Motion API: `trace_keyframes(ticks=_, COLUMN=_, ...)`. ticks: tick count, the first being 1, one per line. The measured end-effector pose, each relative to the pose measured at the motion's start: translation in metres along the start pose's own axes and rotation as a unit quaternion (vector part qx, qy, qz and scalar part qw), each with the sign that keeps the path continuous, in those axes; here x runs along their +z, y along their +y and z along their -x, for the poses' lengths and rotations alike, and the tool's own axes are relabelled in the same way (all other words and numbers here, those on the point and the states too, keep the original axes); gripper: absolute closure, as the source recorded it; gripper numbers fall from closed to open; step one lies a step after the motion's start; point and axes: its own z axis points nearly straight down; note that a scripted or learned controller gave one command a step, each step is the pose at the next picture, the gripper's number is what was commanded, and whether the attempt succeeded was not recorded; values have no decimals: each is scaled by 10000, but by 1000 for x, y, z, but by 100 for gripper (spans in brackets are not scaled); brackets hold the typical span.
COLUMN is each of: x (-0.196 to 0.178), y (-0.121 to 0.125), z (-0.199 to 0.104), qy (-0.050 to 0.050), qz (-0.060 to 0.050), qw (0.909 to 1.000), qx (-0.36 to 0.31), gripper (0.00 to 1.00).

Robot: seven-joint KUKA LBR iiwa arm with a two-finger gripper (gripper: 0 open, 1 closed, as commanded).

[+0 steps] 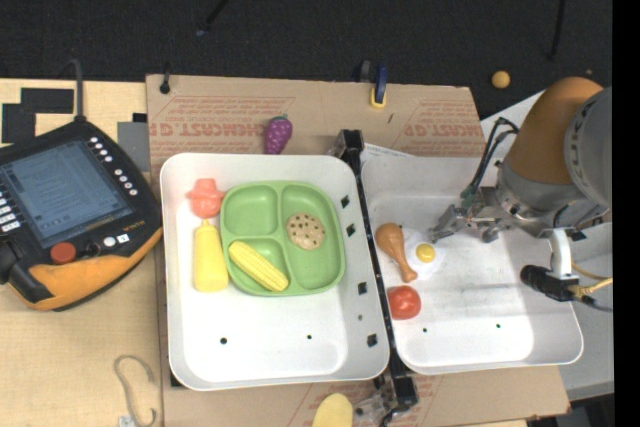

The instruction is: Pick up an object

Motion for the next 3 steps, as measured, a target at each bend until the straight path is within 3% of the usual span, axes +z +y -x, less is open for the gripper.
trace_keyframes(ticks=1, x=-12, y=1, z=1, qy=7, qz=7, qw=10000, qx=7, gripper=100)
trace_keyframes(ticks=3, x=-134, y=7, z=2, qy=-9, qz=30, qw=10000, qx=17, gripper=100)
